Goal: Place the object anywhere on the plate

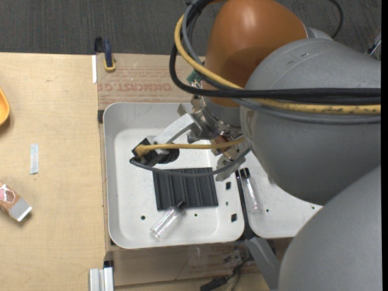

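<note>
A dark ribbed rectangular plate (185,188) lies flat in the left white bin (121,180), near its front. A clear plastic vial (166,222) rests on the bin floor just in front of the plate's left corner, touching or almost touching its edge. A second clear tube with a black cap (248,190) lies along the divider between the two bins, right of the plate. My gripper (225,161) hangs low over the bin's right side, just above the plate's far right corner. The big grey arm hides most of the right bin.
On the wooden bench left of the bins lie a small grey strip (34,159) and a brown-and-grey block (13,203). An orange object (3,109) pokes in at the left edge. A blue clamp (107,54) stands behind the left bin.
</note>
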### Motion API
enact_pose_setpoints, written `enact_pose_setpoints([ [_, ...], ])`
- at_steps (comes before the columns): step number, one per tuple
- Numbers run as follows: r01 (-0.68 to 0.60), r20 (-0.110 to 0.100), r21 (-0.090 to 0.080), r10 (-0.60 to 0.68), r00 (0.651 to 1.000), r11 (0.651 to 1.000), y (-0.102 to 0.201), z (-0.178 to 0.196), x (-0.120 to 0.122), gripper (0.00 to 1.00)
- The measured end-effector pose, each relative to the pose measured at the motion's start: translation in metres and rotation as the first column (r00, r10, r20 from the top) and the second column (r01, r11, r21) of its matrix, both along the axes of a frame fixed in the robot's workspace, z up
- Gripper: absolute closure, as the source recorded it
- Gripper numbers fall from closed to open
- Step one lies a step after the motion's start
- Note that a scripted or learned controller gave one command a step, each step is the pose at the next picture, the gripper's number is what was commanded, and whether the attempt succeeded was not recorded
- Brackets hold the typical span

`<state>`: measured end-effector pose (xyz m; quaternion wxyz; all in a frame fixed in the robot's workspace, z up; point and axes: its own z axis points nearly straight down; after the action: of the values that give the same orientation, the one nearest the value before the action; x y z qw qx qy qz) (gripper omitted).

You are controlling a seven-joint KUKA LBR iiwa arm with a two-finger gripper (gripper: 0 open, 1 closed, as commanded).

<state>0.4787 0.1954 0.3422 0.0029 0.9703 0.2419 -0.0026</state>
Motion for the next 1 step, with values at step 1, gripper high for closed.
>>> enact_pose_setpoints([
  [1,0.188,0.003,0.003,-0.188,0.982,0.982,0.0316,-0.0084,0.0416,0.00],
])
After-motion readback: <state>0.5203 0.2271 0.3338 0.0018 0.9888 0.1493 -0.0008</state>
